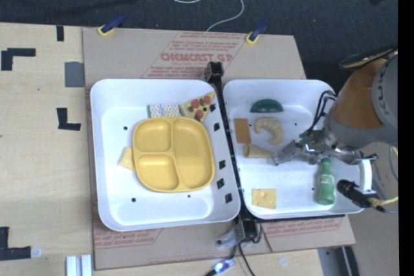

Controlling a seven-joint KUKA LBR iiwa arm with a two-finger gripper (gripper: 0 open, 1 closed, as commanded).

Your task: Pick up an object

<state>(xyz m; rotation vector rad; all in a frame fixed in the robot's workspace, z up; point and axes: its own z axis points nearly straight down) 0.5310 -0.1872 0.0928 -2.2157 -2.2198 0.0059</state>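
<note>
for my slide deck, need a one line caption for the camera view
Gripper low in the right bin near a croissant; yellow plate in the left bin.

In the right bin (304,88), the end effector (283,157) sits mid-frame among close obstacles: a croissant (270,128) above it, a cheese wedge (257,151) at its left, a green bottle (325,183) lower right. Bare floor lies between the square cheese slice (264,198) and the bottle. A yellow plate (173,153) crowds the left bin (103,139).
</note>
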